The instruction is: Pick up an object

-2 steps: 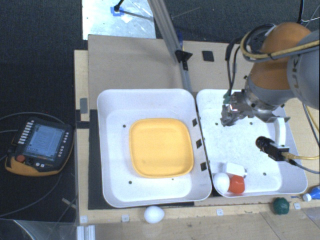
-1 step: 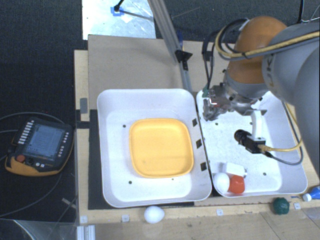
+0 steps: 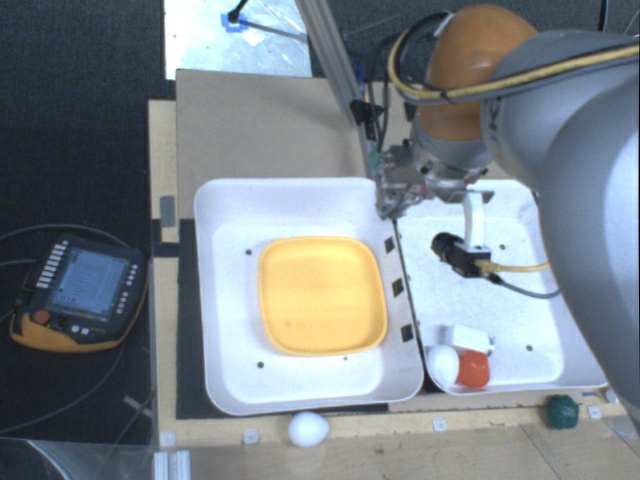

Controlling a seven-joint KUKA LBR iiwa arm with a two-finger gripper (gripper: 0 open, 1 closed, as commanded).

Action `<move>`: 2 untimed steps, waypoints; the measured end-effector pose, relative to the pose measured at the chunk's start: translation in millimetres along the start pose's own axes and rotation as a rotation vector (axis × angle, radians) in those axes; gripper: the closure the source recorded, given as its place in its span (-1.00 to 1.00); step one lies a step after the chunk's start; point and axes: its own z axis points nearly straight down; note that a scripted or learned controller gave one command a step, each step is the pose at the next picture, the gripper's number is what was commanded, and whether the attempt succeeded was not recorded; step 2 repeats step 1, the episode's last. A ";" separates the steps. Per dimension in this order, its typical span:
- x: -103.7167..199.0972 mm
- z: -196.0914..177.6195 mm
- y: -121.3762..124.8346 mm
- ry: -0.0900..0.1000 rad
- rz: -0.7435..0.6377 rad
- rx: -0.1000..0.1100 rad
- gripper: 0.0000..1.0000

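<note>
My gripper [image 3: 389,205] hangs over the far end of the wall between the two bins, below the orange wrist band [image 3: 470,58]. A yellow square plate [image 3: 322,294] lies flat in the middle of the left bin [image 3: 225,268]. In the near corner of the right bin [image 3: 520,258] sit a white block [image 3: 470,338], a white egg-shaped thing [image 3: 442,364] and a red ball [image 3: 474,370], close together. All three lie well nearer the front than the gripper. I see nothing between the fingers.
A black fitting [image 3: 452,252] with a yellow cable hangs from the wrist over the right bin. A white egg [image 3: 308,428] and a green thing [image 3: 561,411] lie on the bench in front of the bins. A teach pendant [image 3: 78,293] lies at far left.
</note>
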 end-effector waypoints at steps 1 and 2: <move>40.6 5.1 28.7 0.000 -0.001 0.000 1.00; 40.6 5.1 28.7 0.000 -0.001 0.000 1.00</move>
